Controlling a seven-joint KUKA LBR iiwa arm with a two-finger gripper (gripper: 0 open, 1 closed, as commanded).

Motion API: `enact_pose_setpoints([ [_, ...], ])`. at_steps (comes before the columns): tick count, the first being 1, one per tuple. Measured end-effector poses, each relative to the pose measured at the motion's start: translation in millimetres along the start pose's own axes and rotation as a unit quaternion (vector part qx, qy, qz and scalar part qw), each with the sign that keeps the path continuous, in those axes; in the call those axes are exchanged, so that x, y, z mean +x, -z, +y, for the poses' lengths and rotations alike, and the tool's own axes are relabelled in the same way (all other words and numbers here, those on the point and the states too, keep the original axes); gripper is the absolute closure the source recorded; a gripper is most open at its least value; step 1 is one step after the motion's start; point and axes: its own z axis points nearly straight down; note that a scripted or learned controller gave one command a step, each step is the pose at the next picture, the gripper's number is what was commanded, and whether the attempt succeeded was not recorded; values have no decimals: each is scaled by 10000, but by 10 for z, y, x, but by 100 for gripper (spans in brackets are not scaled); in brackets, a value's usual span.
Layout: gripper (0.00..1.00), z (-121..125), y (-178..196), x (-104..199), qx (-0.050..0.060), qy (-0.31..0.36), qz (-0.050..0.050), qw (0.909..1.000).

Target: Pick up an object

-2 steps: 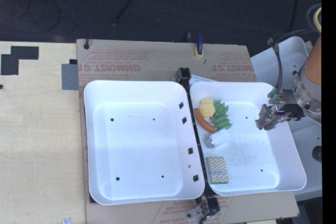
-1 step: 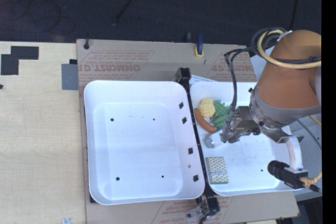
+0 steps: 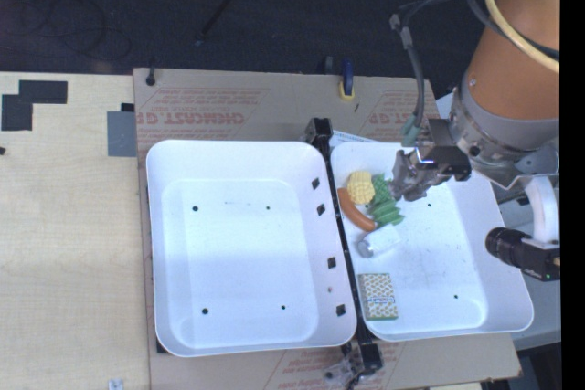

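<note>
The right bin [image 3: 457, 288] holds a cluster of small items near its left wall: a yellow corn cob [image 3: 360, 187], an orange sausage-shaped piece [image 3: 356, 210], a green bean pod [image 3: 386, 205], a pale whitish piece [image 3: 379, 241] and a green-and-tan packet [image 3: 377, 296] near the front. My gripper [image 3: 409, 183] hangs over the bin's upper middle, just right of the corn and the green pod. Nothing shows between its fingers.
The left bin [image 3: 238, 242] lies beside the right one, split from it by a black clipped divider [image 3: 327, 224]. Both rest on a cardboard sheet [image 3: 228, 110] on the light bench. The arm's big orange-banded body [image 3: 521, 41] looms over the right bin's far right corner.
</note>
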Motion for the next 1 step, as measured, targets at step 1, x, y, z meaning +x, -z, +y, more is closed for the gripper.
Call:
enact_pose_setpoints([
  [1,100,77,417,568,49,4,-7,10000],
])
